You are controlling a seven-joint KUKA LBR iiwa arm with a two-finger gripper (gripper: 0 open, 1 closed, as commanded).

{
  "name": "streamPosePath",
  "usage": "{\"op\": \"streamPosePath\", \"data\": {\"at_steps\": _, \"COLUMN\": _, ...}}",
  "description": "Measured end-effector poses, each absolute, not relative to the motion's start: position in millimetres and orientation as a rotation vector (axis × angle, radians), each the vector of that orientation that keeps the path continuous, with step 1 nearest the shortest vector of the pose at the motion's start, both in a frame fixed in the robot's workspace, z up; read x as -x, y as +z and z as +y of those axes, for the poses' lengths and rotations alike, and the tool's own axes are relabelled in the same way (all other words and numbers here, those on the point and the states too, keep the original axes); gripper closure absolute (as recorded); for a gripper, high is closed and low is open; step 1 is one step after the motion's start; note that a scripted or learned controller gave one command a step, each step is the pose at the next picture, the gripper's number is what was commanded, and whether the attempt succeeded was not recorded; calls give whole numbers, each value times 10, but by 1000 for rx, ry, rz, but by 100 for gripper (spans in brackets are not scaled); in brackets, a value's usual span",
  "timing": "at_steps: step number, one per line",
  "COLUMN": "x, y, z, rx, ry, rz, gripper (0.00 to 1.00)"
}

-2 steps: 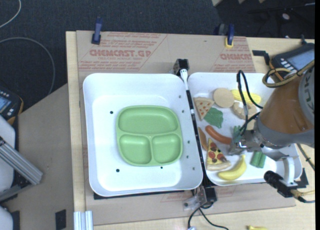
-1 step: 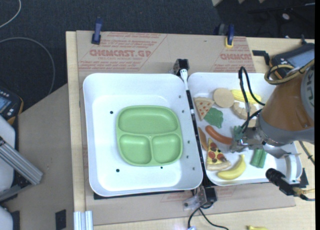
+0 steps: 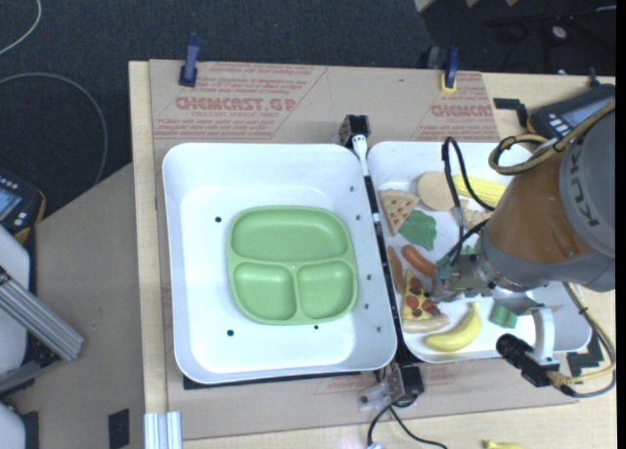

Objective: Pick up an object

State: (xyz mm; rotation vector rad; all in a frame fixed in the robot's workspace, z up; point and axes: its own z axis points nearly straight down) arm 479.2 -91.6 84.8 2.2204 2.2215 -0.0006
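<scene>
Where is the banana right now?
The banana lies at the near edge of the right bin, just below the pizza slice and beside the gripper.

The left bin [image 3: 186, 242] is white and carries a pale green divided plate [image 3: 290, 263]. The right bin [image 3: 391, 158] is white too, with a yellow banana [image 3: 458, 331], a red sausage [image 3: 419, 259], a dark green leafy piece [image 3: 419, 229], a tan round piece [image 3: 434, 189], yellow corn [image 3: 479, 186] and an orange-brown pizza slice [image 3: 396, 209] with red dots. The desk [image 3: 245, 105] is light brown board printed with red lettering, with blue clamps [image 3: 190, 61]. The arm [image 3: 548, 212] is grey with an orange band.
</scene>
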Motion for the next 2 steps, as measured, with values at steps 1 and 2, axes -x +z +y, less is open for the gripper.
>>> {"op": "streamPosePath", "data": {"at_steps": 1, "x": -4805, "y": 1900, "z": -240, "rx": -2210, "ry": 10, "rz": 2225, "gripper": 100}}
{"op": "streamPosePath", "data": {"at_steps": 2, "x": -4790, "y": 1844, "z": 442, "rx": -2217, "ry": 2, "rz": 2225, "gripper": 100}}
